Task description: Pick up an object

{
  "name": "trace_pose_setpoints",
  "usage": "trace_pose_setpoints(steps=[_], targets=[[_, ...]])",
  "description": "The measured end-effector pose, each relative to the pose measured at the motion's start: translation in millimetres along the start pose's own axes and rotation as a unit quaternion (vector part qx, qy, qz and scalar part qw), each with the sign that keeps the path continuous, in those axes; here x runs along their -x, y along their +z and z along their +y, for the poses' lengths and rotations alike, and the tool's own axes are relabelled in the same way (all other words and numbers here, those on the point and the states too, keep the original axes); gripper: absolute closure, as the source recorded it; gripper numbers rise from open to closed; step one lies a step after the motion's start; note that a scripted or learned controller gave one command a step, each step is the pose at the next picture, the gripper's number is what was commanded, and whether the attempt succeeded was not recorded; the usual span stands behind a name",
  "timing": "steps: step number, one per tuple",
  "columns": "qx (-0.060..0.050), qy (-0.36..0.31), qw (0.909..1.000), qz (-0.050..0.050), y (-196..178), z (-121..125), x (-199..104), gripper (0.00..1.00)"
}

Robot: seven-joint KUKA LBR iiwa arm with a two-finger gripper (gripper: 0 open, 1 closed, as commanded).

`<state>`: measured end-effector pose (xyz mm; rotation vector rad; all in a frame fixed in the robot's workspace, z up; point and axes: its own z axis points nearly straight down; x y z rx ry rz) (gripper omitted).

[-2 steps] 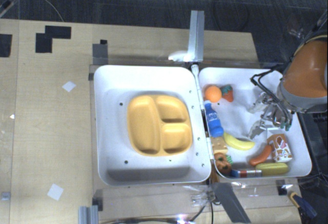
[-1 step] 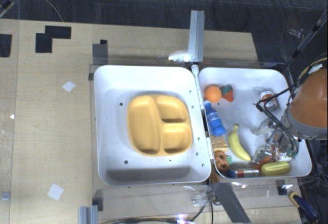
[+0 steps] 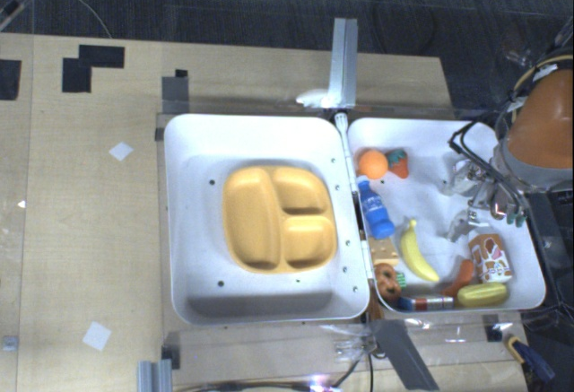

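Now the left bin (image 3: 179, 229) is seen bearing a yellow divided tray (image 3: 276, 218). Over the right bin (image 3: 421, 132) the gripper (image 3: 459, 200) is poised, fingers spread and grasping nothing. Near it lie a banana (image 3: 414, 253), a blue bottle (image 3: 374, 213) and an orange ball (image 3: 372, 164).

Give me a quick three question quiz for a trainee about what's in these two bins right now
1. True or false: the yellow divided tray lies in the left bin.
2. Which bin is the gripper over? A. left B. right
3. What fruit lies just right of the blue bottle?

Key:
1. True.
2. B, the right bin.
3. The banana.
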<state>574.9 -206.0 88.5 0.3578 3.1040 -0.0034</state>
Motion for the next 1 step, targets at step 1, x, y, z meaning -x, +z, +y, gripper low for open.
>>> trace_pose_setpoints(steps=[1], targets=[[0.001, 0.0, 1.0, -0.006, -11.7, 1.0, 4.2, 1.0]])
